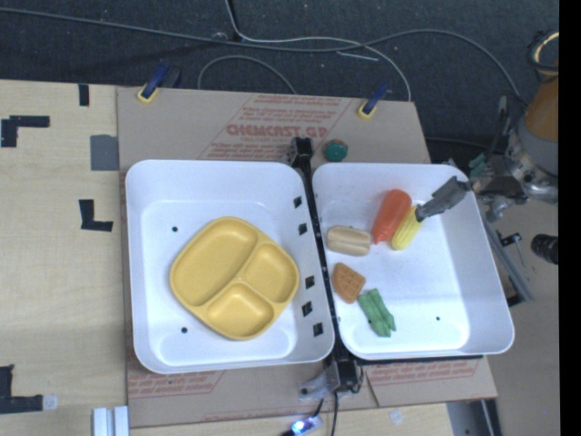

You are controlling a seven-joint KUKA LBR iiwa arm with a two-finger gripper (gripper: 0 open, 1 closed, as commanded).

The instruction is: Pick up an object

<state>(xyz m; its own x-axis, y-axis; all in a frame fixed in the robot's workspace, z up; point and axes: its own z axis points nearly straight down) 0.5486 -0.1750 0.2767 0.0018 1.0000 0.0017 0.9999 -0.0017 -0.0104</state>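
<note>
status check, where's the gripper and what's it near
Gripper over right bin, tip by yellow corn; nothing seen held. Orange carrot touching corn. Bread roll close left of them.

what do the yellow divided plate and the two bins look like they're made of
The yellow plate looks like moulded plastic with a dull finish: even colour, rounded ridges between three sections. The left bin and right bin seem thin formed white plastic with a faint sheen, going by their soft rounded corners. No closer call is possible.

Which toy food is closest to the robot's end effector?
The yellow corn. It lies right at the end effector tip, beside the orange carrot. The bread roll, waffle and green veggie sit farther away.
</note>
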